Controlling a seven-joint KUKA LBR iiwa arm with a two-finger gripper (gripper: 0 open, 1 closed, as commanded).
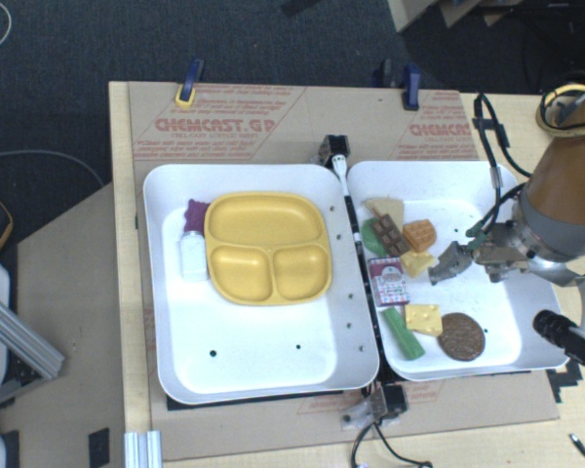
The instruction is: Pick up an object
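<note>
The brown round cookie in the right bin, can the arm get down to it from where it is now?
Probably yes. The cookie lies flat near the right bin's front edge with nothing on top of it; only the cheese slice touches its left side. The tool hovers just behind it.

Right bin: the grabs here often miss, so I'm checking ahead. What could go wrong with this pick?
1. The food pieces lie packed together in the right bin, so the gripper may nudge or catch two.
2. The cookie and cheese lie flat, so they may slip.
</note>
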